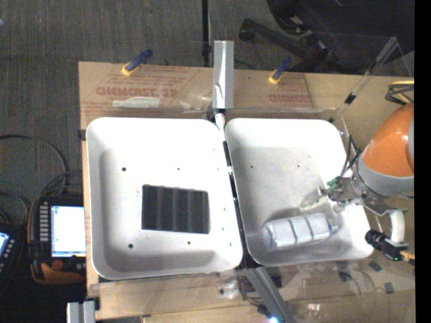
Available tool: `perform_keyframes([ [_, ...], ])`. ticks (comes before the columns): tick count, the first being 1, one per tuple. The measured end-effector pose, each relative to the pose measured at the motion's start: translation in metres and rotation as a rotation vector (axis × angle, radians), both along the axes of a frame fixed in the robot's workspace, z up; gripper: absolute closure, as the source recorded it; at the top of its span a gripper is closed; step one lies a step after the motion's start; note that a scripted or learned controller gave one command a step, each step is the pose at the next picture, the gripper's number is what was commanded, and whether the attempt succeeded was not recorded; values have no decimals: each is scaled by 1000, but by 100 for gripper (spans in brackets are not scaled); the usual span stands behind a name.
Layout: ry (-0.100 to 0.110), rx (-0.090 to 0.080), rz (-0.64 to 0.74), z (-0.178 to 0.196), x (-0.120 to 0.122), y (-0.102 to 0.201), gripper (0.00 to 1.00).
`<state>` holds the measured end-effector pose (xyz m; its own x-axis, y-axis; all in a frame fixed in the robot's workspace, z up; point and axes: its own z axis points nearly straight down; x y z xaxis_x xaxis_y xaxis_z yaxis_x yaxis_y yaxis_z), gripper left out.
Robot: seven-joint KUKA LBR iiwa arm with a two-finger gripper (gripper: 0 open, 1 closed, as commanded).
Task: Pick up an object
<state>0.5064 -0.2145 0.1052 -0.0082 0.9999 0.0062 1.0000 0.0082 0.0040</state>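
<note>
A clear plastic bottle (pixel 301 231) lies on its side near the front of the right bin (pixel 269 160). A flat black ridged block (pixel 175 208) rests in the middle of the left bin (pixel 114 153). The arm reaches in from the right with its orange band (pixel 392 145) above the right bin's right rim. My gripper (pixel 330 197) hangs low just above the bottle's right end, close to the bin's right wall. I cannot make out whether it touches the bottle.
The two bins meet along a central rim (pixel 229 180). A metal post (pixel 222 73) stands behind that seam. Two clamps (pixel 137 61) (pixel 281 69) hold the cardboard backing. Cables and a teach pendant (pixel 60 231) lie to the left of the bench.
</note>
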Motion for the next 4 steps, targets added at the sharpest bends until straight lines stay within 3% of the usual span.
perform_keyframes([
  [1,-16,-18,116,-12,-17,8,0],
  [2,-20,-14,119,-1,-14,10,100],
  [3,2,-6,257,90,-21,75,100],
  [4,4,-6,113,85,28,117,100],
])
